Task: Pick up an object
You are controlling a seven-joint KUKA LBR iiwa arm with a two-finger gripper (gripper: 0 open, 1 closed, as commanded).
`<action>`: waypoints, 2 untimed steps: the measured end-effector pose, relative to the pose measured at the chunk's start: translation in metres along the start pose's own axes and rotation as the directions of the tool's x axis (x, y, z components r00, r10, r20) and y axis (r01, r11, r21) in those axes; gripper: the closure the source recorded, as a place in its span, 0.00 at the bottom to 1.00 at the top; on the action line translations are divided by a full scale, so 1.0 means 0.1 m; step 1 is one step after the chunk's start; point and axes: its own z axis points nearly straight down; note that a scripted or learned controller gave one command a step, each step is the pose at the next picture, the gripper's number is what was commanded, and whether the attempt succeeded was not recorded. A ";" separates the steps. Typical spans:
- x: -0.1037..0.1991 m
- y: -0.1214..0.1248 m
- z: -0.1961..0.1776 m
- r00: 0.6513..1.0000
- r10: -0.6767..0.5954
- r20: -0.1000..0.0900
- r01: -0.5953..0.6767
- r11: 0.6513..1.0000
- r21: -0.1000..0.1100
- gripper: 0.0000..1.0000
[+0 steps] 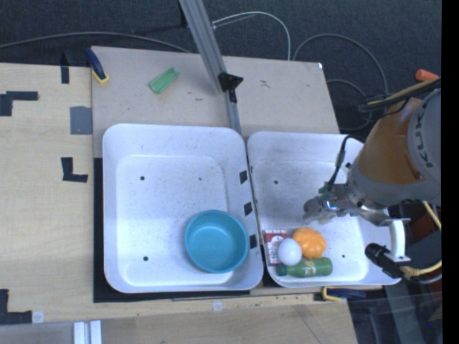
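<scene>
**Operator:** Which step is running?

**Technician:** By my reading, the approach step. The gripper [320, 208] is hanging over the right bin [287, 149], just above and beside the cluster of objects at the bin's near edge. Nothing is sitting between the fingers. Whether the pincer is open or closed, I cannot tell; it is too small and blurred.

**Operator:** Where are the candidate objects lying?

**Technician:** Four are crowding the near part of the right bin. The orange ball [310, 241] is lying closest to the gripper. The white ball [290, 251] is touching it on the left. The green bottle [308, 267] is lying on its side along the bin's near wall. A small red-and-white packet [273, 244] is lying beside the white ball. The blue bowl [216, 240] is sitting in the left bin [143, 149], well apart from the arm.

**Operator:** What is the next move calling for?

**Technician:** Probably a short shift toward the orange ball, then a descent with the fingers straddling it. The neighbours are pressing close, so the white ball could roll away or block one finger.
</scene>
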 end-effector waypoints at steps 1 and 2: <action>0.05 0.07 -0.44 1.000 0.001 0.000 -0.001 1.000 0.004 1.00; 0.05 0.03 -0.87 1.000 0.001 0.001 -0.001 1.000 0.000 1.00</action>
